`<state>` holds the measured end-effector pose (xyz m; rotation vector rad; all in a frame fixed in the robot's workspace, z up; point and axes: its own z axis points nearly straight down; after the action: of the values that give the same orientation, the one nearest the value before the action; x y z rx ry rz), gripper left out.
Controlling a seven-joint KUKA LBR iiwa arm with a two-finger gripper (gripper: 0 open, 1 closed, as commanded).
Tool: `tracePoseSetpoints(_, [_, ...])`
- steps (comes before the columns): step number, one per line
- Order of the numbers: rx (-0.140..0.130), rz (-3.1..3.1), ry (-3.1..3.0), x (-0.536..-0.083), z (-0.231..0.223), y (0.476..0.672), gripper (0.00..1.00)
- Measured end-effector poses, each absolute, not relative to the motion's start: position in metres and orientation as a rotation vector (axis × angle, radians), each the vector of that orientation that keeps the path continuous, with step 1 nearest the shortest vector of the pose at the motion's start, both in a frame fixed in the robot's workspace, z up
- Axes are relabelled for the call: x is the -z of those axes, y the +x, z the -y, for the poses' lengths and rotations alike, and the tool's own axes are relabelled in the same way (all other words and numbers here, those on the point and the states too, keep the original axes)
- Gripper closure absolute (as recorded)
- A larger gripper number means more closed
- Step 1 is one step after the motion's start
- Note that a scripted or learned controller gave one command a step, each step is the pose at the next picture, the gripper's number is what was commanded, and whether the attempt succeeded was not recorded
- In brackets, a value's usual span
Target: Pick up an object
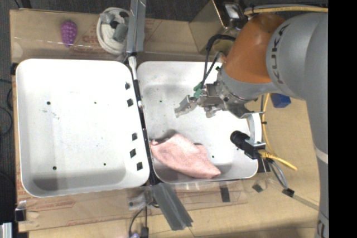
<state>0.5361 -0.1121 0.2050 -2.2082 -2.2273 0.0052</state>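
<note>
**Item 1.** Grey metal claw (183, 107) on the grey arm with the orange band (254, 56). It hangs over the middle of the shallow white right-hand bin (167, 72), its tip pointing toward that bin's left wall. From my feed I cannot tell how far open it is. I see nothing in its grasp. Beneath the tip is bare bin floor.

**Item 2.** Crumpled soft pink cloth (183, 156). It lies in the right-hand bin along the near edge, reaching toward the near-left corner. It lies apart from the claw, between the claw and the near wall.

**Item 3.** Shallow white left-hand bin (72, 120), set just beside the right one. I see a few small dark dots on its floor.

**Item 4.** Small knobbly purple object (68, 32). It sits on the bench beyond the far edge of the left-hand bin, near the bench's far-left corner.

**Item 5.** Round white coil (113, 30). It sits on the bench past the far-right corner of the left-hand bin, near the purple object but not touching it.
</note>
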Motion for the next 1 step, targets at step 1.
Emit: tracePoseSetpoints(1, [-0.003, 2.083, -2.350, -0.2601, 0.1298, 0.5090, 0.00])
